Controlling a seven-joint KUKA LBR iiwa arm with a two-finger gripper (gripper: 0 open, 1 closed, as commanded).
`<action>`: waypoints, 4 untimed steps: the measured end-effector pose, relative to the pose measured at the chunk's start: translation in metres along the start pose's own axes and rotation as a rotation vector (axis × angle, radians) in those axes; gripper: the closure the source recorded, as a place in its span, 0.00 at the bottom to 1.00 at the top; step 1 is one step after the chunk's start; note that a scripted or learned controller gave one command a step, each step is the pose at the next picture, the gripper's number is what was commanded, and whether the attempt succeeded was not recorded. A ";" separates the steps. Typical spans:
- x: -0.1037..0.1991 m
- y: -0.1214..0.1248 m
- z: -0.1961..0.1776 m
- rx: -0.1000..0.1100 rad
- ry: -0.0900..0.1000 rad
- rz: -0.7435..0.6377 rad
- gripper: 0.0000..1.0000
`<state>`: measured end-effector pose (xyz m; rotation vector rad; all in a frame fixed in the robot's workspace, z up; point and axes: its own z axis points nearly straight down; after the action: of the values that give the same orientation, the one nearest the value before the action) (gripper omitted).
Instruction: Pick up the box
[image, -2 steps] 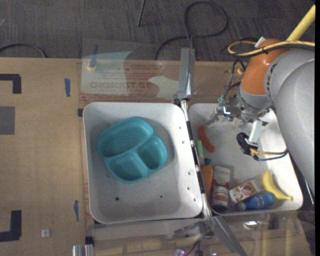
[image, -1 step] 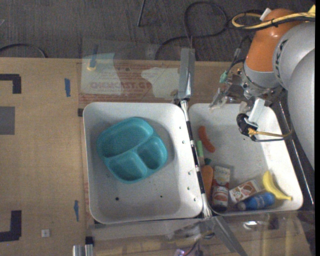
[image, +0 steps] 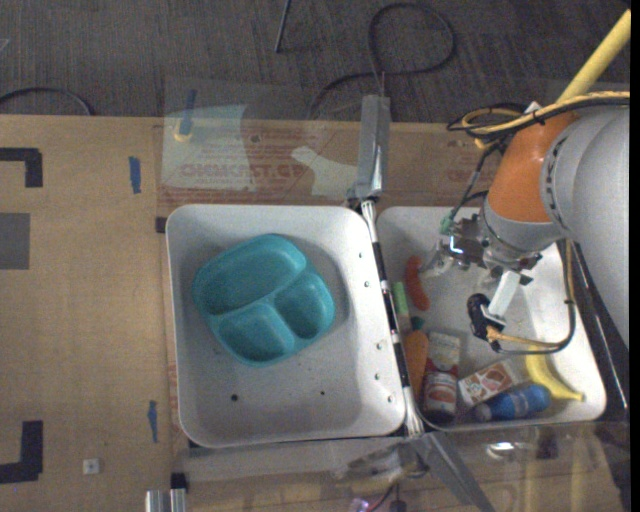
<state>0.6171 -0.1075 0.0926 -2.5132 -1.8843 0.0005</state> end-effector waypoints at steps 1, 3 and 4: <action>0.033 -0.018 -0.091 0.000 -0.001 -0.004 0.00; 0.078 0.001 -0.268 -0.003 -0.002 -0.464 0.00; 0.005 -0.024 -0.158 -0.001 -0.001 -0.562 0.00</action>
<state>0.5958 -0.0965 0.2506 -1.8931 -2.5079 0.0003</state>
